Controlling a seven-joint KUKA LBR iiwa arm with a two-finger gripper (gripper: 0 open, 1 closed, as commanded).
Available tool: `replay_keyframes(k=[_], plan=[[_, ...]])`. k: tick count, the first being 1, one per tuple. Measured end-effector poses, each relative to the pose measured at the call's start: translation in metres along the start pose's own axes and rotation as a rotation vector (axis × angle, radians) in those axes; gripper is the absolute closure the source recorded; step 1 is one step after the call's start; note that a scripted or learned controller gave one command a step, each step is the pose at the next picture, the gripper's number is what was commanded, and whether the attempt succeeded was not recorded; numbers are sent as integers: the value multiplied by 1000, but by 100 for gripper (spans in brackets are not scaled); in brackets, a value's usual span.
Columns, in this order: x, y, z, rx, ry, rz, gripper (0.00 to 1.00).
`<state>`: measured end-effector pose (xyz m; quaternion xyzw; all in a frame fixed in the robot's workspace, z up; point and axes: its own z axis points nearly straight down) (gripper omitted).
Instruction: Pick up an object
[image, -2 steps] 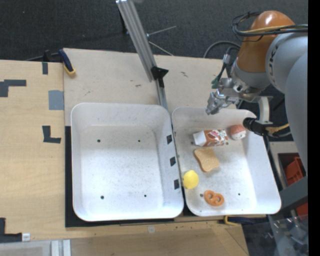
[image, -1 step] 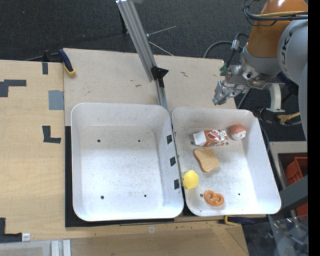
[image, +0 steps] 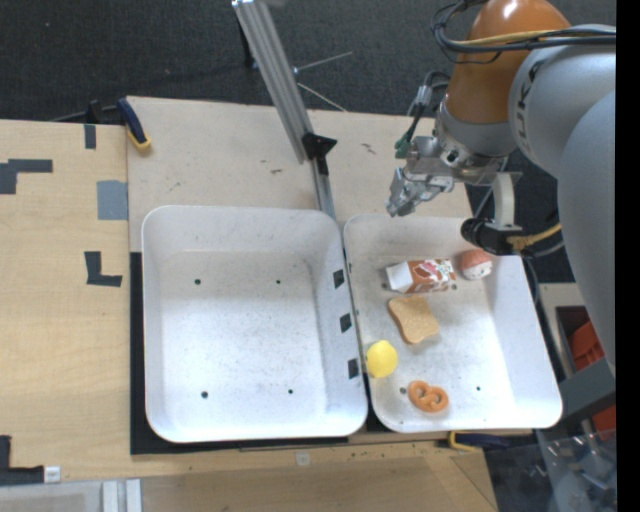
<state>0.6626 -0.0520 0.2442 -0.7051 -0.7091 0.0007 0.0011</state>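
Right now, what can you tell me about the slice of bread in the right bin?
The slice of bread is tan with a darker crust edge, looks like a toy, and lies flat near the middle of the right bin. A small carton lies just above it, very close; a yellow ball sits apart, lower left.

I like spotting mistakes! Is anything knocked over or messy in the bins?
One thing: the small carton in the right bin lies on its side instead of standing. Nothing is spilled. The bread slice, lemon, pretzel and red-and-white ball lie loosely scattered. The gripper hovers over the bin's far rim.
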Motion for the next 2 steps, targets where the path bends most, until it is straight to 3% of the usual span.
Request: replay_keyframes(k=[2], plan=[[109,12,-7,-2,1,-1,100]])
